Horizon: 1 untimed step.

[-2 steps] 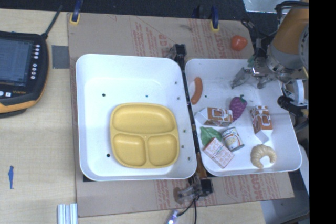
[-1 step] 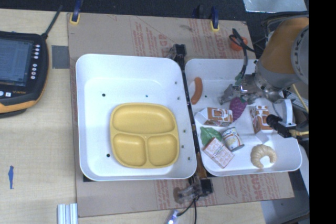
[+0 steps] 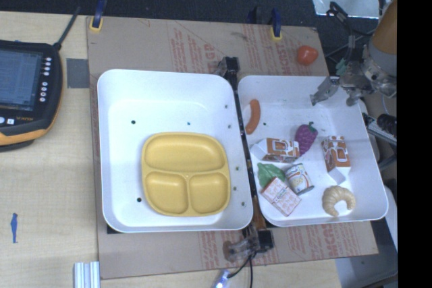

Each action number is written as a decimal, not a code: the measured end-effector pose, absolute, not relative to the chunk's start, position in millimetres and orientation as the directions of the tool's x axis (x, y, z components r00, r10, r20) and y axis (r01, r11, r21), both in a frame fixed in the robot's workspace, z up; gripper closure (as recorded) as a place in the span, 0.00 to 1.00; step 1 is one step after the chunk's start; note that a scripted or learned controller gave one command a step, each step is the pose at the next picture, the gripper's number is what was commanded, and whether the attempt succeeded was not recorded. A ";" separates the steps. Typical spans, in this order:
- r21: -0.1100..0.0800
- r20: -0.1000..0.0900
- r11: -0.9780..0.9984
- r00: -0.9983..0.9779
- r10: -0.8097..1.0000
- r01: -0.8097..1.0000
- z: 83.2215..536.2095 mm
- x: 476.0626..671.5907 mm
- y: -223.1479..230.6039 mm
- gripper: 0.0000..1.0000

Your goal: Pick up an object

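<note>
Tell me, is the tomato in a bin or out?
Out. The tomato lies on the cardboard beyond the right bin, past its far rim.

The claw (image 3: 335,92) hangs with fingers spread above the right bin (image 3: 378,175), apart from the grapes (image 3: 306,137)

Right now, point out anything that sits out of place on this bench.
A small red tomato-like item lies on the brown board outside the right bin, beyond its far edge, while the other food items sit inside that bin.

The tool (image 3: 335,90) hangs at the view's right side, its two fingers spread apart.
</note>
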<state>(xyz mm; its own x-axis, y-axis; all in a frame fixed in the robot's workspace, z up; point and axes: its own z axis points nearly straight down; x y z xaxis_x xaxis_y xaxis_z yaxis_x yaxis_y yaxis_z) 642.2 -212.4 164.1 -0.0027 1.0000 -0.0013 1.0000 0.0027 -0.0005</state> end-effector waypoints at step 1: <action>-0.006 0.000 0.004 -0.004 1.000 1.000 91.0 588.5 -169.2 0.00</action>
<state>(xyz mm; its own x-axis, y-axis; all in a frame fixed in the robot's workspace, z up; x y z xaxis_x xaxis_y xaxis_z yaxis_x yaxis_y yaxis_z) 588.5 -169.2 91.0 -0.0042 1.0000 -0.0002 1.0000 0.0042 -0.0057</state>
